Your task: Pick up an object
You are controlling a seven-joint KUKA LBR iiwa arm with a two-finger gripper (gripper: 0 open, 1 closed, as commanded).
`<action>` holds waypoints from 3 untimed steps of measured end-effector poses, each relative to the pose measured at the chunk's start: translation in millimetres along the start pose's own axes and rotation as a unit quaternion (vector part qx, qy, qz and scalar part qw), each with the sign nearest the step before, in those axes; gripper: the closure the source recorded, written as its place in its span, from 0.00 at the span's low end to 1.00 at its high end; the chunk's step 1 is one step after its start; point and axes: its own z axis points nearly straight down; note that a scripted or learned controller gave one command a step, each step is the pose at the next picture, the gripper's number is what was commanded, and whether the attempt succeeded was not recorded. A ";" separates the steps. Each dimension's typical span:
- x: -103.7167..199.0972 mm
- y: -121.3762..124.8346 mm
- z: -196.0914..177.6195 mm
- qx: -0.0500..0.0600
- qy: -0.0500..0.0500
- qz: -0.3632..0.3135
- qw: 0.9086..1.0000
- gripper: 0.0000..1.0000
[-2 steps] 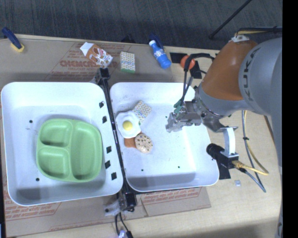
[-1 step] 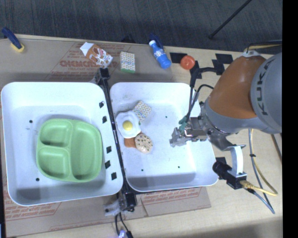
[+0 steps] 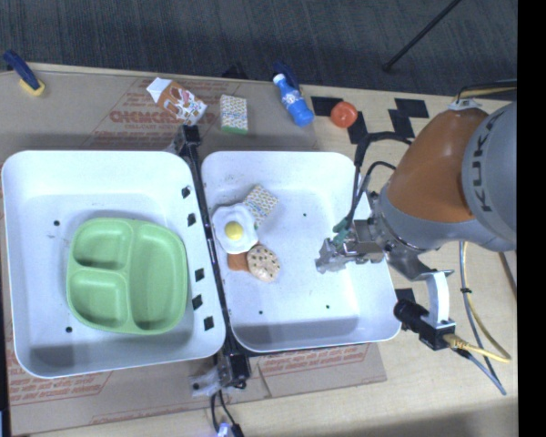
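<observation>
Now | hand (image 3: pixel 332 258) low over right bin (image 3: pixel 296 330) floor, grip state unreadable | nearest pickable items, fried egg (image 3: pixel 235 230) and cookie (image 3: pixel 263 263), lie apart to its left | green tray (image 3: pixel 127 276) fills left bin, likely for sorting

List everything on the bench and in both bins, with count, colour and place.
white bins: 2, white, side by side on the bench
divided plate: 1, green, in the left-hand bin
fried egg toy: 1, white with yellow yolk, right-hand bin, near its left wall
cookie: 1, tan with dark chips, just below the egg
patterned packet: 1, pale, above the egg
blue bottle: 1, behind the right-hand bin
orange ball: 1, beside the bottle
snack packets: 2, behind the bins
arm: 1, grey and orange, from the right
gripper: 1, over the right-hand bin
</observation>
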 end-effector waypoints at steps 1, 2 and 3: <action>17.9 1.1 2.8 -0.001 0.000 -0.001 1.000 1.00; -31.1 -0.4 30.0 0.000 0.000 0.000 1.000 1.00; -14.0 14.3 -5.3 -0.002 0.000 0.000 1.000 1.00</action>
